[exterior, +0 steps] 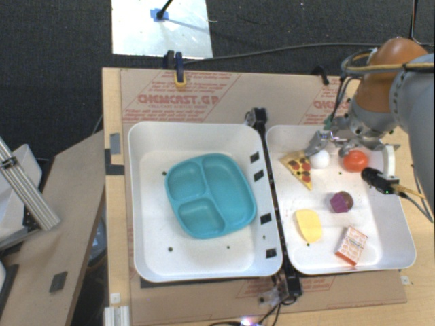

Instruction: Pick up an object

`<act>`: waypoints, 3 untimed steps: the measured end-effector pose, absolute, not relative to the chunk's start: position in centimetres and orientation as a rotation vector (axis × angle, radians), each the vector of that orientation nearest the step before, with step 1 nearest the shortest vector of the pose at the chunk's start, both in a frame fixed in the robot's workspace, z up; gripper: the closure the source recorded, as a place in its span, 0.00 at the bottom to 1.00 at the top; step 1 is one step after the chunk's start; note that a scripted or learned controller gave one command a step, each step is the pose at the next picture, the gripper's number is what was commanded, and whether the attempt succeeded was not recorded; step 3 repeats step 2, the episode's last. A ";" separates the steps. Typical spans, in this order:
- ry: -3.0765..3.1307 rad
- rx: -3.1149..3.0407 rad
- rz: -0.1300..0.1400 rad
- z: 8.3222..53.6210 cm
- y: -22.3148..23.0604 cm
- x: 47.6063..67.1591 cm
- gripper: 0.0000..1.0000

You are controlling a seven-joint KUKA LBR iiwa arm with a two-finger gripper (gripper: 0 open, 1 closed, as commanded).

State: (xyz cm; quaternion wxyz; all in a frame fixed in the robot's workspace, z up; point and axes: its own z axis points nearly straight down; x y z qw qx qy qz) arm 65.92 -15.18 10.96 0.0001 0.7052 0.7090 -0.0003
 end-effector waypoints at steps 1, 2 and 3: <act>2.224 2.211 0.006 8.9 -15.2 66.2 0.00; 2.227 2.207 0.006 10.0 -15.2 66.3 1.00; 2.227 2.207 0.006 10.0 -15.2 66.3 1.00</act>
